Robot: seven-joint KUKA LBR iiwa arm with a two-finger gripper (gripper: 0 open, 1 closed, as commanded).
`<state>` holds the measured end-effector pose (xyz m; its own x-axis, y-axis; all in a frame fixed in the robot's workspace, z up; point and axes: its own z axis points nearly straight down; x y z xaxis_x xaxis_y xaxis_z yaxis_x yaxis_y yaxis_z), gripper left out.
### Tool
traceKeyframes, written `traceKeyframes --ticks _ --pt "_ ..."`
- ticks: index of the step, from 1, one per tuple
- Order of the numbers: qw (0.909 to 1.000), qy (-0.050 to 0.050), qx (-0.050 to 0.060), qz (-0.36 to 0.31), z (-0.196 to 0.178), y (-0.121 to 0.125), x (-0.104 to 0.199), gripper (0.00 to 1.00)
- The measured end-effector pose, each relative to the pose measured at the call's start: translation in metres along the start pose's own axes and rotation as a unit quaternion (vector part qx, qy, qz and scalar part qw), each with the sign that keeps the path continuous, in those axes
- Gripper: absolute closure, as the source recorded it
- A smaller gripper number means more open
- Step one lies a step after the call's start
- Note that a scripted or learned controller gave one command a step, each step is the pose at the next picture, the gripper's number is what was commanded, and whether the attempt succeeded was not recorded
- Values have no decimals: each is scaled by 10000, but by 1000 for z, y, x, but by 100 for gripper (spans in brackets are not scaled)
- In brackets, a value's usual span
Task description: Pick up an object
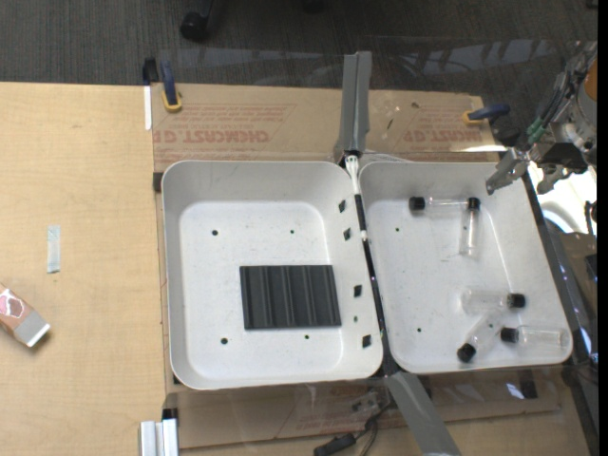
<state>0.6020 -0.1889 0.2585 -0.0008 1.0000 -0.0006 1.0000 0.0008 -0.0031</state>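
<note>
The bench is wide and tan, and two white bins sit on it side by side. The left bin has a dark ribbed mat lying flat near its middle. The right bin has the things to pick from: small clear tubes with black caps. One tube lies flat near the top of the bin, and a second tube points down from its right end, so the two almost touch and make a corner. Three more sit close together near the bottom right: one tube with its cap to the right, one tube lying at a slant, and one tube just beside the bin wall. These tubes look light, hard and smooth, so they will likely roll or slip away if pushed. The best place to hold one is probably across the middle of its clear body, not on the cap. The gripper is up at the top right corner of the right bin, over the rim, and it holds nothing. The two tubes at the top are the nearest to it, a little to its left and lower. The three at the bottom are well apart from it.
</note>
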Motion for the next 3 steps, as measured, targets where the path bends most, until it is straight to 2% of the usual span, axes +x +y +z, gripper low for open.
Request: traceKeyframes --ticks 1,2,3 --pt "9994 -28 -94 -345 143 58 -3 0" --pt "9972 -16 -70 -746 159 61 59 0" --pt "9937 -1 -15 -1125 167 3 21 0"
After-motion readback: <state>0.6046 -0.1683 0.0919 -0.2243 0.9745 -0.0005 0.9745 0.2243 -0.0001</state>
